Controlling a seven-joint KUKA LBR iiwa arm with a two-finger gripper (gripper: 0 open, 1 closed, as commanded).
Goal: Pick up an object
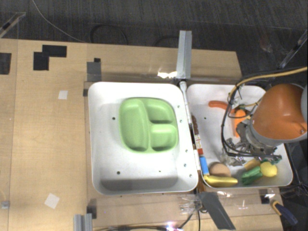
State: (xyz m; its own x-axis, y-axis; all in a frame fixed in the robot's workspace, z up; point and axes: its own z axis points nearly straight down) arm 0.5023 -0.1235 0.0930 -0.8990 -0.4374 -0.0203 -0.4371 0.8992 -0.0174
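1. my gripper [250, 153] hangs low in the right bin [207, 105], above the front-corner pile.
2. fingers: i cannot tell; the wrist hides them.
3. nearest targets: lemon [268, 169], green veg [251, 175], banana [220, 180], egg [219, 169], all crowded together.
4. i'd pick one piece, centre over it, descend straight and avoid the bin wall.
5. the green tray [147, 124] sits in the left bin [103, 129].

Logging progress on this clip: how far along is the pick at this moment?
Done: the arm is down over the right bin, above the toys. In hand: nothing visibly held; the banana, egg and lemon lie on the bin floor. Left: grasping and lifting one. The green tray sits in the left bin.
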